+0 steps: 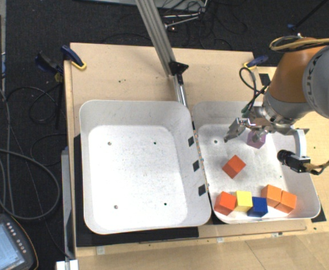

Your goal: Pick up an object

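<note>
My gripper [249,135] hangs over the back part of the right bin [212,120]. Its left finger [232,134] is splayed out toward the bin's left wall, so the gripper is open. A small purple block [256,139] sits just below the gripper's body, close to the right finger and apart from the left one. I cannot tell if it touches a finger. An orange cube [234,166] lies alone in the middle of the bin, in front of the gripper.
Along the right bin's front wall lie an orange block [226,202], a yellow block [244,199], a blue block [258,206] and two more orange blocks [280,197]. The left bin [97,114] lies beside it. A metal pole [153,24] slants down to the bins' divide.
</note>
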`<action>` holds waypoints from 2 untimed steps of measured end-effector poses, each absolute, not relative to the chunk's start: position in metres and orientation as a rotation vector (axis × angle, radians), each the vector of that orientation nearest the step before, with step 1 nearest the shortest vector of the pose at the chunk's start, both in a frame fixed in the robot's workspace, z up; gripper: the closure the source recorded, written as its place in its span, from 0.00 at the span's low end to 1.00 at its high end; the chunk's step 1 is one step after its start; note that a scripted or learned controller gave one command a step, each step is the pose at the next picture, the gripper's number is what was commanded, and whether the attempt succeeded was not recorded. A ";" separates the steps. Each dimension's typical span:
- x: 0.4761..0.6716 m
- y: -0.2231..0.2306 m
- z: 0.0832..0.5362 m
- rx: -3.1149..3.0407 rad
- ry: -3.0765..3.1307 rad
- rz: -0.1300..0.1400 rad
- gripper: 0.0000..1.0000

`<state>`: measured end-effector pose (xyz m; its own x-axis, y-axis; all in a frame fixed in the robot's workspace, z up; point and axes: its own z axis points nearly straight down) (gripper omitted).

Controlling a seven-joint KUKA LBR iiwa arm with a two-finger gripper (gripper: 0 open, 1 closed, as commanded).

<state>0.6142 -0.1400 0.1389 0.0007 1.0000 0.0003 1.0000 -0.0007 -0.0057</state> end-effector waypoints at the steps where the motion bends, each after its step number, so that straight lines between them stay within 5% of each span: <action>1: 0.613 -0.139 0.092 -2.220 -2.219 0.004 0.00; 2: 0.615 -0.140 0.106 -2.224 -2.221 -0.002 1.00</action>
